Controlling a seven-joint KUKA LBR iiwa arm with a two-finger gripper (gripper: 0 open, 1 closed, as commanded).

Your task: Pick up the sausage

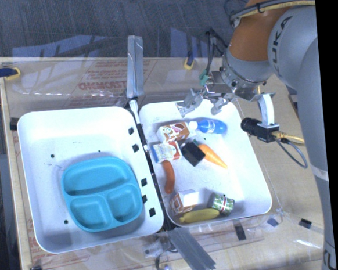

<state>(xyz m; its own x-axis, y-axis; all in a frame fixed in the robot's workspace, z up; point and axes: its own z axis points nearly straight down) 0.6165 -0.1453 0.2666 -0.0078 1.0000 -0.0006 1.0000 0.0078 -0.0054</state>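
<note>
The sausage [169, 176] is a slim reddish-brown link lying lengthwise in the right bin [249, 154], close to its left wall. My gripper [203, 103] hovers over the bin's far edge, well above and to the right of the sausage. Its two fingers [188, 102] are spread apart with nothing between them.
Crowding the right bin are a blue-capped bottle [209, 126], a carrot [212, 155], a black block [192, 153], food packets [172, 134], a small can [221, 203] and a banana [200, 215]. The left bin [35, 142] holds a blue divided tray [101, 193].
</note>
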